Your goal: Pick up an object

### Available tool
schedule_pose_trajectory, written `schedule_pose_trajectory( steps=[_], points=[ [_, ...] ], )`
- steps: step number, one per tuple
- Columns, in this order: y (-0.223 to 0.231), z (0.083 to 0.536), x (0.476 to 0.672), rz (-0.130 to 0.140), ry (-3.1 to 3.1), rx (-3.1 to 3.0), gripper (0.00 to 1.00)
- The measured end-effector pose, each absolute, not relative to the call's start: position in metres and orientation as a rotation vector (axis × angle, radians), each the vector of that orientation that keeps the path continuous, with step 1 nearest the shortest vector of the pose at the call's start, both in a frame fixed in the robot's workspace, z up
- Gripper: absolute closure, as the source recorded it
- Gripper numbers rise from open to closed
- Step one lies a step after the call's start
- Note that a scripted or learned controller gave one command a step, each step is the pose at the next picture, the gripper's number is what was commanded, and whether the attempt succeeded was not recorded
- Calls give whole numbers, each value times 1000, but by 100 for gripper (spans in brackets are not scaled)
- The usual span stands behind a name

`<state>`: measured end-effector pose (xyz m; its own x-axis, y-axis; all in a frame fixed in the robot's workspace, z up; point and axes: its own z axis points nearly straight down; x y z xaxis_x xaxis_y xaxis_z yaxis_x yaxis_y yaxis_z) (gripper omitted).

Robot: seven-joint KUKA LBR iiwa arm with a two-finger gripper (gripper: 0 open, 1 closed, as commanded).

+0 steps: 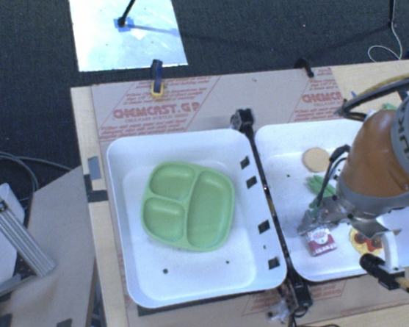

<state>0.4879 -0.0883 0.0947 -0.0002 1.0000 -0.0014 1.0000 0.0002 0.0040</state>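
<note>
1. Left bin: green divided plate.
2. Right bin: tan disc, green item (partly hidden), red packet.
3. Tool sits just above the packet; its grip cannot be told.

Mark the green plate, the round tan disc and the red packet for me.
green plate (pixel 189 205), camera view, middle divider.
round tan disc (pixel 315 159), camera view, its centre.
red packet (pixel 320 242), camera view, its face.

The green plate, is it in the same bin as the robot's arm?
No. The green plate lies alone in the left bin, while the arm reaches down into the right bin.
</note>
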Motion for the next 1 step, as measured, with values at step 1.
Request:
schedule_pose_trajectory(
  steps=[1],
  points=[
    [-23,190,566,15,2227,2202,100]
  ],
)
